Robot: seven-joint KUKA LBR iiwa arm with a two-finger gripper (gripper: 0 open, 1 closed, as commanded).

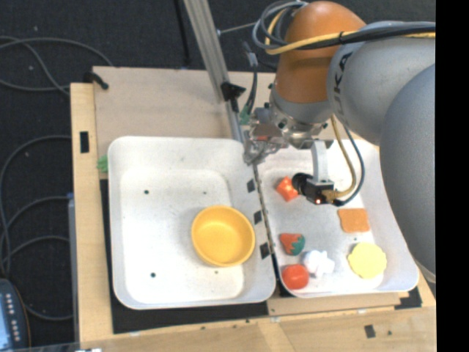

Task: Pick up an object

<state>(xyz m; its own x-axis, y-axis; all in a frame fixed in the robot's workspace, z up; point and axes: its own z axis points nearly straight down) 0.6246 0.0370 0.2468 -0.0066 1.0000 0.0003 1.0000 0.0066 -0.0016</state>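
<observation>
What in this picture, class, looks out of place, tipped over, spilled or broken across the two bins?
Nothing stands out. The yellow bowl sits upright in the left bin; the small toys lie scattered but intact in the right bin.

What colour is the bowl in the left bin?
Yellow; the bowl shows plainly in the camera view.

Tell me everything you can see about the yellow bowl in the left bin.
The yellow bowl is round, plain and smooth, probably plastic, with a slightly darker orange-yellow inside. It stands upright, mouth up, and nothing is visible inside it. It sits on the floor of the left bin, toward that bin's right side, near the wall between the two bins. Nothing but the bin floor touches it.
</observation>
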